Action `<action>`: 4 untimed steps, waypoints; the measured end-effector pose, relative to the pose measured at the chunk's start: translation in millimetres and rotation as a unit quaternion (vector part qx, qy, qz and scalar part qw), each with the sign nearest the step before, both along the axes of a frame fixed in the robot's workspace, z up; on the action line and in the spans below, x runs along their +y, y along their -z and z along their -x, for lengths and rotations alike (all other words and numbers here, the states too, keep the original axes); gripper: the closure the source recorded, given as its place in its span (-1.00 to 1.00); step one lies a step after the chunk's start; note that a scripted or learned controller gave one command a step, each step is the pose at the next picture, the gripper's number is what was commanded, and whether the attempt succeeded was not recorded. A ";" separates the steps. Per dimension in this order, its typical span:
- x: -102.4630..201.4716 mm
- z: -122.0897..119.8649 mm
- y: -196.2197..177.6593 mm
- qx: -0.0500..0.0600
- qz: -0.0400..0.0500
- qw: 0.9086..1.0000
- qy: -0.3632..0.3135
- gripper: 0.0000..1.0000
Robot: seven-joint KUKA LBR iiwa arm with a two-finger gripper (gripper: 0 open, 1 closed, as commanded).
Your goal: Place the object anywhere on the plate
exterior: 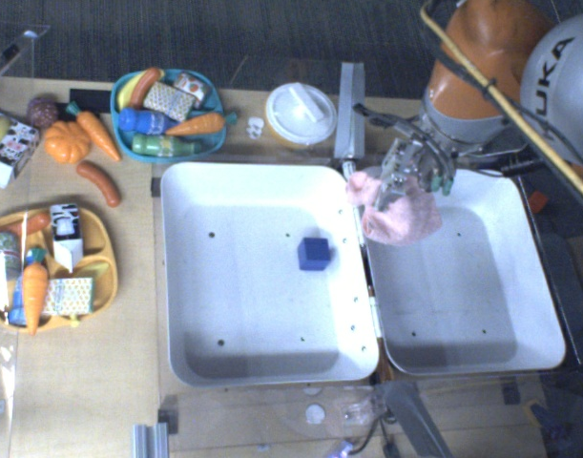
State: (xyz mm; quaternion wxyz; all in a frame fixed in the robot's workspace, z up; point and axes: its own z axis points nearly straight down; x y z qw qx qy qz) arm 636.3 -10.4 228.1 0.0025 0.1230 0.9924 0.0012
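My gripper [399,189] hangs over the left rim of the right bin [482,342], near its back corner. It is shut on a soft pink cloth [406,219], which droops below the fingers and spreads onto the divider between the bins. A small blue cube [315,253] lies near the middle of the left bin [224,332]. A yellow plate [106,256] sits on the bench at far left, loaded with toy food. A white round dish [301,111] stands behind the left bin.
A blue bowl [138,149] of toy vegetables and packets stands at the back left. A toy pumpkin [66,141], a carrot [102,135] and a sausage [100,183] lie loose beside it. A grey upright bracket [346,113] stands behind the bins' divider.
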 end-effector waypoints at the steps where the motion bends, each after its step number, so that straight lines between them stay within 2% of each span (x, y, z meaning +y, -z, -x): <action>1: 49.4 25.0 8.7 0.001 0.000 0.992 -0.123 1.00; 4: 183.2 87.7 5.5 0.000 0.000 0.992 -0.125 1.00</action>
